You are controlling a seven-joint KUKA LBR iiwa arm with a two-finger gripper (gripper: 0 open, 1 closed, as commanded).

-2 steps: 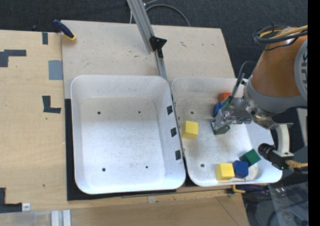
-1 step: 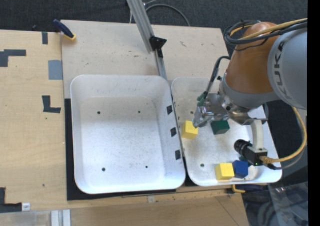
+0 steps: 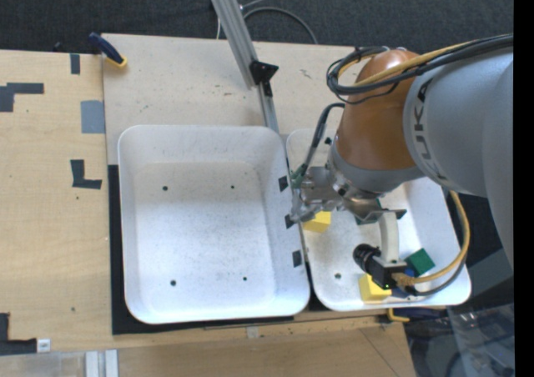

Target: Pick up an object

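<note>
The two-finger gripper (image 3: pixel 315 210) hangs at the right white bin's (image 3: pixel 442 200) left edge, over a yellow block (image 3: pixel 317 221); whether it grips cannot be told. A green block (image 3: pixel 420 261) lies near the bin's right edge.

The grey arm (image 3: pixel 467 117) runs off the right edge, so its base is cut away. Its orange wrist (image 3: pixel 375 113) covers most of the right bin (image 3: pixel 350 288), including that bin's far rim. The gripper (image 3: pixel 313 204) sits under the wrist; whether its 2 fingers are apart or closed cannot be told. A yellow block (image 3: pixel 317 221) beside it is partly hidden. A green block (image 3: pixel 420 261) and another yellow piece (image 3: pixel 373 288) are half covered by cables.
</note>
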